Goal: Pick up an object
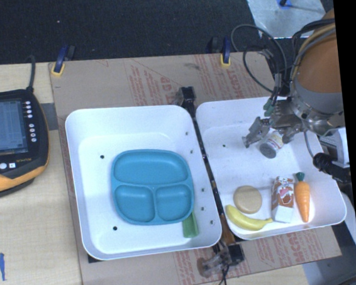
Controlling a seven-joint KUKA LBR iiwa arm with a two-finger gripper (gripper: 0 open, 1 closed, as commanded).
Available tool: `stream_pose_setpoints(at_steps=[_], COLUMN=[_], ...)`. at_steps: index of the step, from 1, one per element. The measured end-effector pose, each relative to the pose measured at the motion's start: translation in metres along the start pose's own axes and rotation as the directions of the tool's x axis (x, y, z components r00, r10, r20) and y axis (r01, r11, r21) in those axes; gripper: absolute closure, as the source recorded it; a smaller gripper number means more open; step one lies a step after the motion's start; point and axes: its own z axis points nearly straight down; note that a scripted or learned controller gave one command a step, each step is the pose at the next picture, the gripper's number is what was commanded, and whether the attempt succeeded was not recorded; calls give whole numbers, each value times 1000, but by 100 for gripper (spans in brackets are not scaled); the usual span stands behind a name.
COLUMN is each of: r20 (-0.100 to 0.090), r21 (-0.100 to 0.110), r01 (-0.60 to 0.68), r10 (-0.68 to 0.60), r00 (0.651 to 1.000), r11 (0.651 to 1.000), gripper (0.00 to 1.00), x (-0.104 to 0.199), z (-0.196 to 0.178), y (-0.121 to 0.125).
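My gripper (pixel 260 144) hangs over the upper middle of the right bin (pixel 226 118), its fingers spread apart with nothing between them. Below it, along the bin's front, lie a yellow banana (pixel 246 220), a round tan bun (pixel 248 199), a small red and white carton (pixel 284 200) and an orange carrot (pixel 304 201). All of these lie apart from the gripper, nearer the camera. In the left bin (pixel 87 180) a blue divided plate (pixel 151 186) rests, with a small green block (pixel 190 226) at its lower right corner.
A tablet-like control pendant (pixel 3 135) lies on the bench to the left of the bins. Cables (pixel 262 44) loop behind the right bin near the arm. A black clamp (pixel 187 95) sits between the bins at the back.
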Motion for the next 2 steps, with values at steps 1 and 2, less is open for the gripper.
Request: stream_pose_setpoints(at_steps=[1,2], r20=[2,3], r21=[-1,1], r01=[-2,-1], r10=[2,1], r00=[1000,1000], r11=[1000,1000], gripper=[0,0], x=[-65,-101], z=[16,65], y=[31,70])
